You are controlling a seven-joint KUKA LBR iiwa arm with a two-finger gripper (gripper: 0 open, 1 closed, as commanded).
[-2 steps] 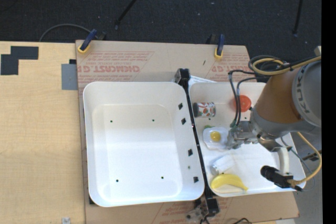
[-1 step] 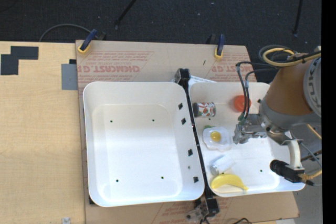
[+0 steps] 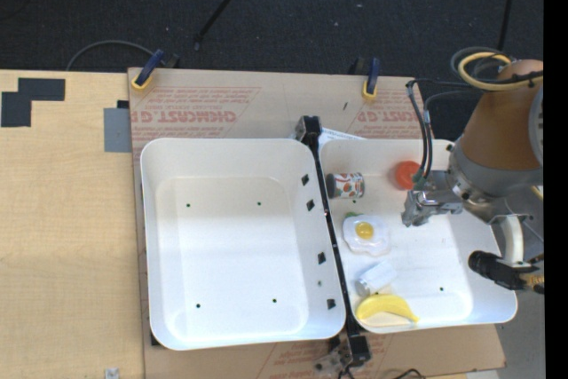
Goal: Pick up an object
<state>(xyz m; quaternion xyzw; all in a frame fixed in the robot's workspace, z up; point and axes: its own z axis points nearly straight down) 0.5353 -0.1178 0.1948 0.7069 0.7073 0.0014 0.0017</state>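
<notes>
The right bin holds several small objects. A small can lies on its side near the divider. Below it rests a fried-egg toy. A red round object sits toward the back, partly behind a cable. A whitish wrapped piece lies above a yellow banana at the front rim. My gripper hangs over the bin's middle, right of the egg and just below the red object. Nothing shows between its fingers.
The left bin stands beside the right one, with a black divider strip between them. Blue-and-yellow clamps hold the cardboard at the back. The arm's orange band looms at the right.
</notes>
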